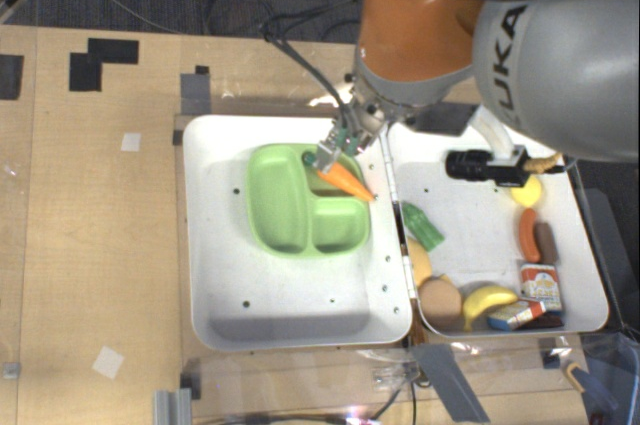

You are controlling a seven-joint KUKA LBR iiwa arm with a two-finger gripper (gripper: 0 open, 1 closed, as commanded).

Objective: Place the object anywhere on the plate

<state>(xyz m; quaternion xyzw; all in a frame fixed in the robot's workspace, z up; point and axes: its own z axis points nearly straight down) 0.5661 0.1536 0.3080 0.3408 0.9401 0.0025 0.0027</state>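
as the arm leans left, its pincer grips the carrot.

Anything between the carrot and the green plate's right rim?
No. In the camera view the carrot lies across the plate rim itself, at the tool.

Two white bins sit side by side. The left one holds one green plate and one carrot. The right bin holds one banana, one sausage, one carton and one green piece.
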